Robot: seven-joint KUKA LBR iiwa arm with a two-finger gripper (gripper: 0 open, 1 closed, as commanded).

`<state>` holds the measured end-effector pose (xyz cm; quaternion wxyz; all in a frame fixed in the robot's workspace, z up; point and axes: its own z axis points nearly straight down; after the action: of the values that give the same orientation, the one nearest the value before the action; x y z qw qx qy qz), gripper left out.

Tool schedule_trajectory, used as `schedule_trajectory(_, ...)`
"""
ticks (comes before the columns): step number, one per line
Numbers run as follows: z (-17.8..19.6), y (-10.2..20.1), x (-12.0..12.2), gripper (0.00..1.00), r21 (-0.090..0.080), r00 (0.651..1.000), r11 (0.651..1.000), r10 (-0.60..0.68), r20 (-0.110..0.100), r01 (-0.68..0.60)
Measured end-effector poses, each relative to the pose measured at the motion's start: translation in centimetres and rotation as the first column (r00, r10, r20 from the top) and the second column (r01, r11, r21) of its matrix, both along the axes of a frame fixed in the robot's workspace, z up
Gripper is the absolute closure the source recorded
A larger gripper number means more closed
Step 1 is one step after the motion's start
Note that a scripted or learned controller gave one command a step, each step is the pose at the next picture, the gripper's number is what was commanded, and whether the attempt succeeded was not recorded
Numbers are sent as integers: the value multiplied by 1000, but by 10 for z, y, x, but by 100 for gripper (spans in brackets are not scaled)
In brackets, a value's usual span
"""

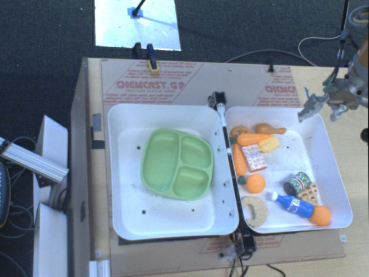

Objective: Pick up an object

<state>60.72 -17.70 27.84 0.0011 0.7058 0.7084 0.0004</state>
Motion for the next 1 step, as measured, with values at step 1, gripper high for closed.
schedule_trajectory(1,-111,47,11,0,2,1000,1000,1,-3,-1)
